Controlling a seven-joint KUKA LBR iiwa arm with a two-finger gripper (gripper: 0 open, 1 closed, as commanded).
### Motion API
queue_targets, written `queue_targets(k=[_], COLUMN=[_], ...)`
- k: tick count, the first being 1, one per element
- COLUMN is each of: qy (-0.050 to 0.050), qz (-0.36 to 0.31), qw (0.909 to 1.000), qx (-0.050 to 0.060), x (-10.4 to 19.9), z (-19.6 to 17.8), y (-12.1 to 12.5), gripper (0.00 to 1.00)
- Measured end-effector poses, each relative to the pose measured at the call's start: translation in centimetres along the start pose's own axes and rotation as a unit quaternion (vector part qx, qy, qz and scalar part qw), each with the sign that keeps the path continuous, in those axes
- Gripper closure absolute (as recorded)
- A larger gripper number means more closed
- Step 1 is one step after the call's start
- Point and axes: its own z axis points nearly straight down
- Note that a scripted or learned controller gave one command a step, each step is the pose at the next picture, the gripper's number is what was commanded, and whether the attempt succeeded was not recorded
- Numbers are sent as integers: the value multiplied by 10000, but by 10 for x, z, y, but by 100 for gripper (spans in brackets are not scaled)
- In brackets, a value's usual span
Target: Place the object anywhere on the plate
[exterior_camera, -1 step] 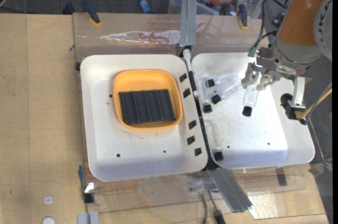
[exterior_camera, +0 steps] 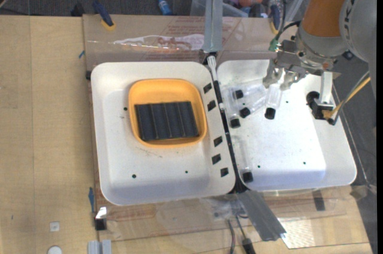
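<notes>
Risk first: the dark ridged object (exterior_camera: 167,120) already lies flat on the orange plate (exterior_camera: 139,91) in the left bin (exterior_camera: 114,175), so any fresh grab could drag it off. It's a black, ribbed rectangle, sitting toward the plate's 6 o'clock edge. Your gripper (exterior_camera: 276,93) hangs over the right bin (exterior_camera: 299,157), toward its 12 o'clock side; whether it's clenched or released, you can't tell.

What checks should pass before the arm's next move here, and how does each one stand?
1. Plate sits in the left bin: ok.
2. Dark ridged object lies on the plate: ok.
3. Gripper is clear of the plate, over the right bin: ok.
4. Something between the fingers: cannot tell.
5. Finger opening: cannot tell.
</notes>
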Motion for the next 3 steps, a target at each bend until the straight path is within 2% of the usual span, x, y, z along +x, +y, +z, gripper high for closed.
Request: queue_targets(k=[1,2,3], qy=[-10,-7,-3], qz=[-540,-1322,-1884], qw=[9985,9912,9821], qx=[-11,-19,11], x=[19,49,65], z=[6,-10,8], y=[17,11,7], gripper=[100,100,100])
